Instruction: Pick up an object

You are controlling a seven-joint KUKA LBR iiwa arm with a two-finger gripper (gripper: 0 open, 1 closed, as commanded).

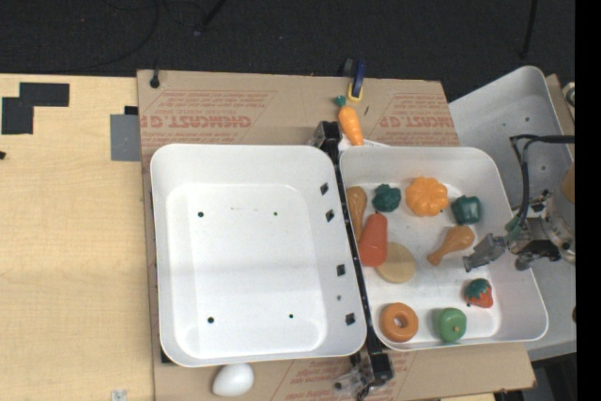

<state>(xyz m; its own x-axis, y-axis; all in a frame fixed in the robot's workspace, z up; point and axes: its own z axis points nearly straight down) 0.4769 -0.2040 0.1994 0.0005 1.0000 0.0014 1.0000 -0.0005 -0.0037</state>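
The right bin (pixel 512 326) holds several toy foods. Among them are an orange pumpkin (pixel 426 196), a dark green piece (pixel 386 197), a teal piece (pixel 466 209), a tan drumstick (pixel 452 244), a red piece (pixel 374 239), a tan disc (pixel 396 263), a donut (pixel 400 321), a green apple (pixel 451 324) and a strawberry (pixel 479 293). My gripper (pixel 496 249) hangs low over the bin's right side. It is just right of the drumstick and above the strawberry, and nothing shows in its grasp.
The left bin (pixel 178 202) adjoins the right one. A toy carrot (pixel 350 125) lies on the back rim near a blue and yellow clamp (pixel 356 82). A white egg (pixel 233 379) rests on the bench in front of the left bin.
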